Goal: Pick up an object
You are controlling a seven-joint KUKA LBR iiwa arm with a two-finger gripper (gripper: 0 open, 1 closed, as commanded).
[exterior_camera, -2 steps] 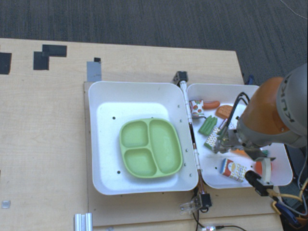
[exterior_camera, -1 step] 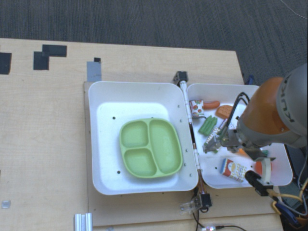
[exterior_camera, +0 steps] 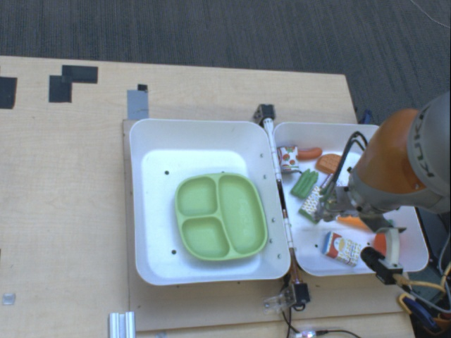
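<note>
I have the end effector (exterior_camera: 325,206) low in the right bin (exterior_camera: 416,259) among small items; I cannot tell its grip state. Nothing visibly lifted yet.

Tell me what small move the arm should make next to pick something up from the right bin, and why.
Probably a short straight descent. The gripper hangs over the right bin, right by the green and white packet, with the green block just beyond. Nothing shows between its fingers, so lowering onto the packet looks the nearest chance; the wrist hides the exact alignment.
</note>
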